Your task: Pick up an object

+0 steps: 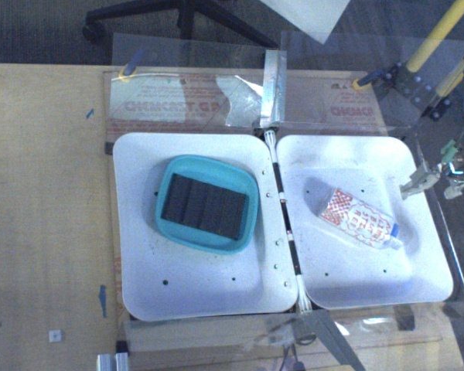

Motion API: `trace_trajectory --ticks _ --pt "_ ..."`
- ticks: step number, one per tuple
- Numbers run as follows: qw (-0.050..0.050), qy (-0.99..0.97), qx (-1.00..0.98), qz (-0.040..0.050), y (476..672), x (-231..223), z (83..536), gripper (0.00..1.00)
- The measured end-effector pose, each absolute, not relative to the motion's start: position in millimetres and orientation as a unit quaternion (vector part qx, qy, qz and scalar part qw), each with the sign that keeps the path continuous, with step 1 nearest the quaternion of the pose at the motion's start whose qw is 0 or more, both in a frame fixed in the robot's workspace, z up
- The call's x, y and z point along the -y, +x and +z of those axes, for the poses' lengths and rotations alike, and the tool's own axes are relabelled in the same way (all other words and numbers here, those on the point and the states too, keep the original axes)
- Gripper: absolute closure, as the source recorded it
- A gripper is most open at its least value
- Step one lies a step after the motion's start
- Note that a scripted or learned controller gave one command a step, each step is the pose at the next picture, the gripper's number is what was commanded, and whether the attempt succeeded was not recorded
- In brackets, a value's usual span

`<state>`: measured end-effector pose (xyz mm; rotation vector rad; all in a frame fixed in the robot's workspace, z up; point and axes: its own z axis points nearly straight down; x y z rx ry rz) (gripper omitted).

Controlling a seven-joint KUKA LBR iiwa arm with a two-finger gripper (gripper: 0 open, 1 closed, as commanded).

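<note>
Likely the bottle (358, 219), lying slantwise in the middle of the right bin (356, 273), rolls off a pinch. The tray (209, 244) in the left bin (185, 280) looks too wide. I cannot tell whether the gripper (431, 178), at the right edge, is released or clenched.

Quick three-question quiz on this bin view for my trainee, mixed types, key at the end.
1. True or false: the teal tray lies in the left bin.
2. Which item lies in the right bin? A) red-and-white tube B) mug C) sponge
3. Fill in: the tube lies ______ across its bin, cap toward the lower right.

Key: 1 true; 2 A; 3 diagonally
</note>
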<state>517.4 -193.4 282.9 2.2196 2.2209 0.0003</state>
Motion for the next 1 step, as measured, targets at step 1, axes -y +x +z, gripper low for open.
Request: trace_trajectory --ticks 1 --pt "0.001 0.666 -0.746 0.0000 490.9 192.9 196.5 0.00"
